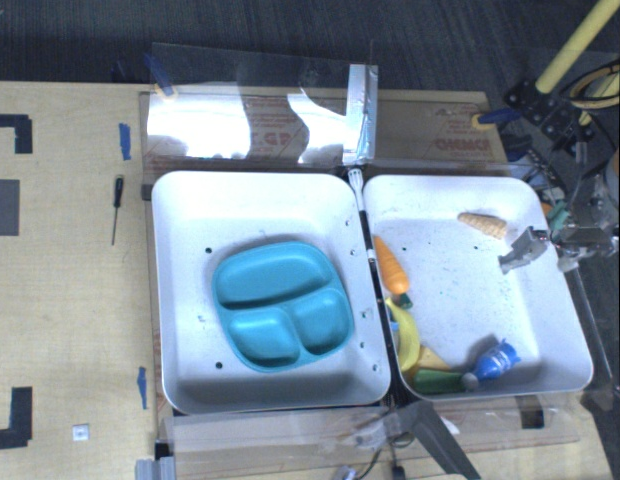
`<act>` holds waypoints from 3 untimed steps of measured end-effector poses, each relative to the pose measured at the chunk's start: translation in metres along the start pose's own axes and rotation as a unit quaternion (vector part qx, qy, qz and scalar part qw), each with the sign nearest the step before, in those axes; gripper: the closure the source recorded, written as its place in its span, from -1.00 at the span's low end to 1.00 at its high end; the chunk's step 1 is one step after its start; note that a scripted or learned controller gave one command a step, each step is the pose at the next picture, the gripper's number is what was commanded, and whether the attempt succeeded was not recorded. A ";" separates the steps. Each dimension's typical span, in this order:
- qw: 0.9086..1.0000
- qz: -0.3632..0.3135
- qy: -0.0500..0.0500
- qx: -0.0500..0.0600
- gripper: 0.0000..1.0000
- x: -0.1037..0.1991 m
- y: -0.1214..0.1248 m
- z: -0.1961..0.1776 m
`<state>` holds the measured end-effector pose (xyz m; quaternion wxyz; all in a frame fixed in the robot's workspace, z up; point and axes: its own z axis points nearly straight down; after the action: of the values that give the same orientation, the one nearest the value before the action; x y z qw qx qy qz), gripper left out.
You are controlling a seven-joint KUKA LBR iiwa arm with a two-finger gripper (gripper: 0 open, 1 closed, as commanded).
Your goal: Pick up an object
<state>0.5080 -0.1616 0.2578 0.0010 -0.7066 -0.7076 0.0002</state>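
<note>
The gripper point(520, 255) sits at three o'clock in the right bin point(550, 368); whether it is spread or closed, I cannot tell. Best drop squarely over the bread piece point(483, 224) at its eleven o'clock, clear of the wall.

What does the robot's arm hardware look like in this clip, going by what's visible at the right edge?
Little of it shows. The end effector is a small metallic grey piece over the right bin. Behind it sit dark grey mounting parts with cables, a small teal-green spot among them. No markings are legible.
</note>
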 end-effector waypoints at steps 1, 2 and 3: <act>1.000 0.005 0.001 0.003 -1.00 0.008 0.046 0.082; 1.000 0.005 0.000 -0.003 -1.00 0.048 0.067 0.049; 0.998 0.069 -0.001 -0.001 -1.00 -0.001 0.095 0.093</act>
<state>0.6026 -0.1625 0.1644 -0.0005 -0.7538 -0.6571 0.0004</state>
